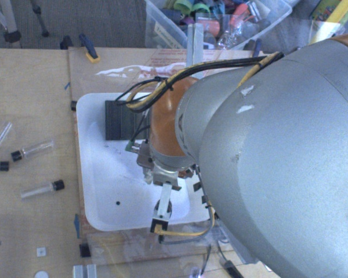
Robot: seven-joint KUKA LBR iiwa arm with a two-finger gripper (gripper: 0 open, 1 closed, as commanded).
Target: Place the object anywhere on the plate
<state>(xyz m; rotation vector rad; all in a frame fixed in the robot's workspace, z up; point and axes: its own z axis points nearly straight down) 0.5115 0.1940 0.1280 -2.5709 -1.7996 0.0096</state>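
**A:** Which step does the arm seem to be on?

**B:** By its pose, the reach or the pick. The arm [267, 155] leans over the white bin [90, 155], and the claw [161, 175] hangs low over the bin's middle, seen from behind its wrist.

**A:** Is the claw apart or together?

**B:** That cannot be told, because the wrist covers its working end. Nothing can be seen held in it.

**A:** Where is the object?

**B:** That is hard to say. A dark ribbed block [119, 120] sits at the bin's far left corner, just beside the wrist. It may be the object, though it is unclear whether it lies loose there. A tiny dark speck [118, 202] lies on the bin floor nearer the camera, apart from the claw.

**A:** And the plate?

**B:** The arm's bulk hides the right of the table [23, 97], so where the plate stands cannot be told.

**A:** What does the next move call for?

**B:** Probably a sure grip first. After that comes a lift clear of the bin wall, a carry to the plate and a low release.

**A:** Are there other containers?

**B:** A clear tub [220, 7] stands beyond the table's far edge, heaped with coloured toys. Left of the bin, several clear vials [35, 150] with black caps lie loose on the table.
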